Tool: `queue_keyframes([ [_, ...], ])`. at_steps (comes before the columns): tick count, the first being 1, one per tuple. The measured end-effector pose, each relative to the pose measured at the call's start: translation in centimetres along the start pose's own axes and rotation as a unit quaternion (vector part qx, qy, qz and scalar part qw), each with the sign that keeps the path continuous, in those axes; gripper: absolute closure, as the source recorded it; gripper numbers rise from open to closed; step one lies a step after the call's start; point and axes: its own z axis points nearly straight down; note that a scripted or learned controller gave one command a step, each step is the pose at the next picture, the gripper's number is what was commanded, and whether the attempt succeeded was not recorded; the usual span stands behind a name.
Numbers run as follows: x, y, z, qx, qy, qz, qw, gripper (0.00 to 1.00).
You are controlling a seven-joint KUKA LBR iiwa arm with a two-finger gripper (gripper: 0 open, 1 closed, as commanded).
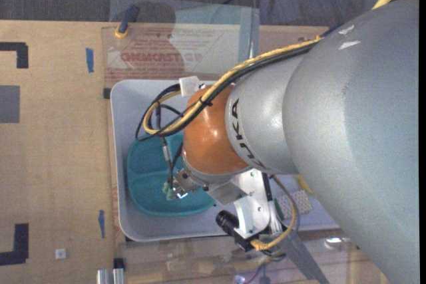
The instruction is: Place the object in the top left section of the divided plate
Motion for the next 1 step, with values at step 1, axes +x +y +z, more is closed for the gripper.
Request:
queue_keyframes([
  [1,0.25,-0.14,0.09,0.003,0.002,-0.002,1.0000,0.00],
])
